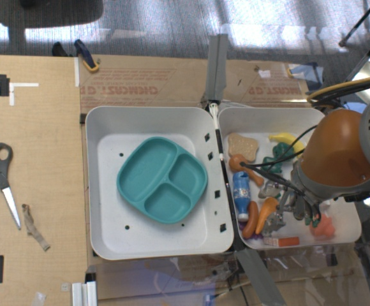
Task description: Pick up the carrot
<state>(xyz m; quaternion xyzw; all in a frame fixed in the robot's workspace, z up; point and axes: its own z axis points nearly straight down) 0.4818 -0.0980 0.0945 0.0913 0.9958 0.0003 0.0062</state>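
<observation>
The carrot [266,210], an orange tapered toy, lies slanted in the lower middle of the right bin [338,238]. My gripper [278,218] hangs low over the bin, right beside the carrot's right side and touching or nearly touching it. The arm's orange band and dark cables hide the bin floor to the right of it. The carrot rests on the bin floor among other toys.
Close by in the right bin lie a red sausage [251,220], a blue bottle [240,193], another orange oblong toy [244,168], a bread slice [243,146], a banana [286,139], a green piece [281,150] and a pink-red toy [324,227]. The left bin holds a teal divided plate [162,179].
</observation>
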